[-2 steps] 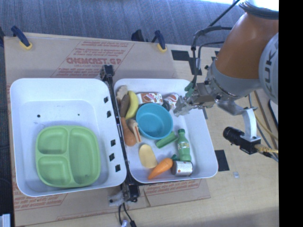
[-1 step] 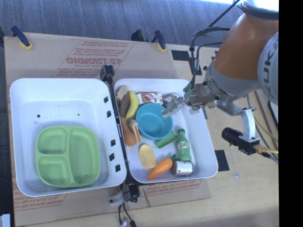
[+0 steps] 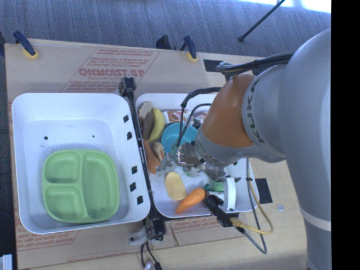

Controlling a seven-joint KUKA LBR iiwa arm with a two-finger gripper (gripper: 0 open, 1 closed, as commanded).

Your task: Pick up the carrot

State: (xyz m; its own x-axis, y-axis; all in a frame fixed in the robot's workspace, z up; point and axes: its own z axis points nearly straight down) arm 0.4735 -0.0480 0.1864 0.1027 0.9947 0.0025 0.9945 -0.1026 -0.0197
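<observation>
From my remote seat I look down on two shallow white bins on a cardboard-covered surface (image 3: 67,75): the left bin (image 3: 34,108) holds a green divided plastic plate (image 3: 81,185), and the right bin (image 3: 169,210) holds the clutter. The tapered orange carrot (image 3: 190,201) lies near the right bin's front edge, just beside a pale yellow rounded piece (image 3: 175,185), with a yellow banana (image 3: 157,124) and a blue cup (image 3: 179,138) farther back. The grey arm's gripper (image 3: 194,159) hangs over that bin behind the carrot; I cannot tell how its fingers stand.
</observation>
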